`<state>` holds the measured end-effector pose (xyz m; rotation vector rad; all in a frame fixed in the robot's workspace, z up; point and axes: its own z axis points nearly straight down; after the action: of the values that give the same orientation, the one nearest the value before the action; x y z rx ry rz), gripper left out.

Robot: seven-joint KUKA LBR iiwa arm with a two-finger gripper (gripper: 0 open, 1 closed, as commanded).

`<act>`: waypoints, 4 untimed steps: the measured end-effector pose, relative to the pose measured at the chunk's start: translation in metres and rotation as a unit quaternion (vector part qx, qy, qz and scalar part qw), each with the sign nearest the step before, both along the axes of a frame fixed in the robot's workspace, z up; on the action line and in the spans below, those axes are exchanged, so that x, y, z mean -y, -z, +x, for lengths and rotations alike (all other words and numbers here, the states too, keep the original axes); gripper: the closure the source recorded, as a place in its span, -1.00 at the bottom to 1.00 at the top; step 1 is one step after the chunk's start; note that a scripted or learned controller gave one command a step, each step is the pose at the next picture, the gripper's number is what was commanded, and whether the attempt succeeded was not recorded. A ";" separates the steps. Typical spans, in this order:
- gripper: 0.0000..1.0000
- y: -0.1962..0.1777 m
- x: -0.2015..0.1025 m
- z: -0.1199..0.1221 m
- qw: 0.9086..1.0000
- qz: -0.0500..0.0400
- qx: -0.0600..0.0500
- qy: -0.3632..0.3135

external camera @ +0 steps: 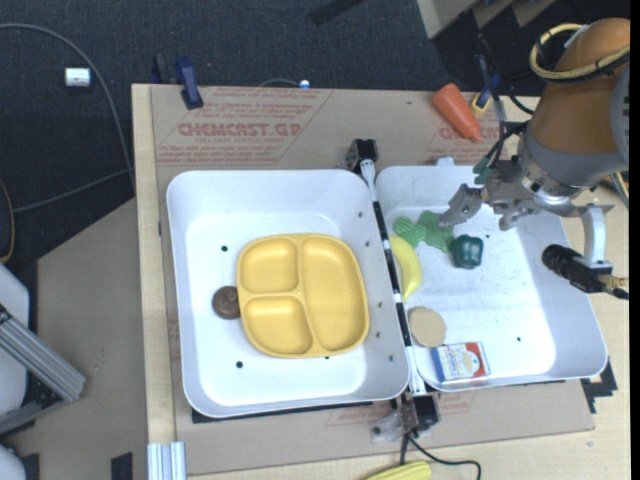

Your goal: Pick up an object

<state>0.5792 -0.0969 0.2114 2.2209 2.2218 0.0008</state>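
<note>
Claw (484,211) hangs spread apart and unloaded, just above the dark green object (466,252) in the right bin (560,343). Nothing sits between its fingers, so by my reading the descent, grasp and lift all remain.

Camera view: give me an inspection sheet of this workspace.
Surface: bench bearing left bin and right bin.
Job's things: right bin holds green toy, dark green object, banana, tan disc, small carton.
Clutter: yellow divided plate and brown disc in left bin; orange object on bench.
Grippers: gripper above right bin, holding nothing.
Cables: white cable on floor.
Surroundings: dark carpet.
</note>
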 end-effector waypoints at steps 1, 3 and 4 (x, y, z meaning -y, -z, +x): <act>-1.00 0.103 0.019 0.023 1.000 0.000 -0.001 0.001; -1.00 0.126 0.068 0.039 1.000 -0.001 0.000 0.001; -1.00 0.126 0.008 0.001 1.000 0.000 0.000 0.000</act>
<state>0.5805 -0.1052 0.0850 2.2204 2.2216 0.0008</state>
